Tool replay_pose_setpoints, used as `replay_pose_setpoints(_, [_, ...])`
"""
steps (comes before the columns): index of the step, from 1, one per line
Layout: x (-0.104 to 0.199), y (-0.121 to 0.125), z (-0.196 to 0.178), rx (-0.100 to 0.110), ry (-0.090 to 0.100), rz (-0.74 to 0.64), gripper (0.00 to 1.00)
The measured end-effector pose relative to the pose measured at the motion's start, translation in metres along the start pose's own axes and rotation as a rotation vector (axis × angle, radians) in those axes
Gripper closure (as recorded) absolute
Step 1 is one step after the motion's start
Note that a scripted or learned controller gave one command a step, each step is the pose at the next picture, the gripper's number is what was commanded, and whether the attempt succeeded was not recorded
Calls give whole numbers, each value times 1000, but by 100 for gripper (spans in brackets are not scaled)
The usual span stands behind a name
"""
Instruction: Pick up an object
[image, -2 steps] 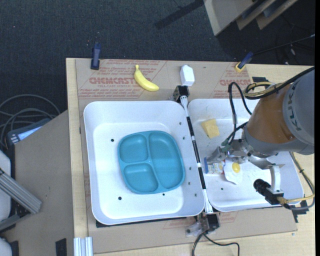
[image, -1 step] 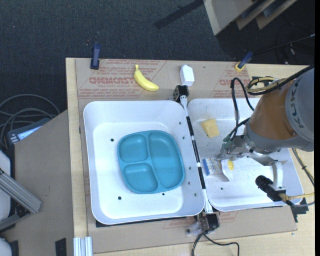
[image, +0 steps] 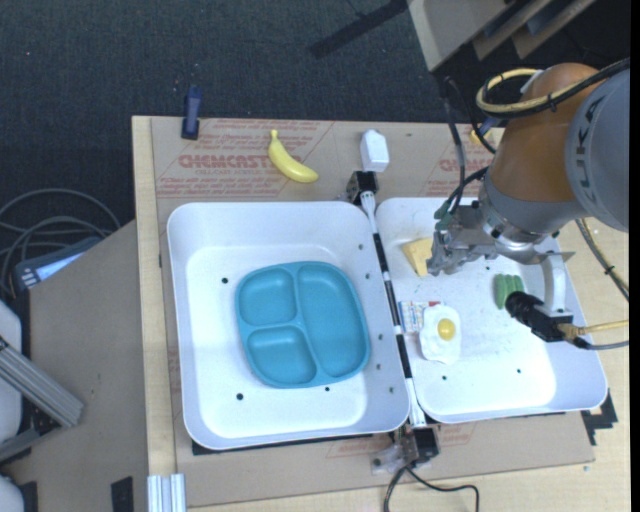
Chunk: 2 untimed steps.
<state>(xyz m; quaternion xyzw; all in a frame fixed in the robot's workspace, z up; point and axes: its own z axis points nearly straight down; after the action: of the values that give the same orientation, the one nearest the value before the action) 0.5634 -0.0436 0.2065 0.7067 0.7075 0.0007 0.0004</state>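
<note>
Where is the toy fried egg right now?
The fried egg lies in the right bin, near its left wall, below the yellow cheese wedge and the gripper.

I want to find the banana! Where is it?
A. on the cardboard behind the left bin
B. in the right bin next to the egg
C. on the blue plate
A: the banana lies on the cardboard behind the left bin, outside both bins.

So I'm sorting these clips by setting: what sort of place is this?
Probably a robotics lab bench for grasping trials, not a kitchen. Two white bins sit side by side on a board, toy food like a fried egg and banana lies about, and loose cables trail over the carpet.
</note>
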Motion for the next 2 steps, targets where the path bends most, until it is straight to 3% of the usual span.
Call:
replay_pose_setpoints(1, [0, 0, 1, 2, 0, 1, 0])
replay_pose_setpoints(2, [-49, 46, 43, 0, -2, 2, 0])
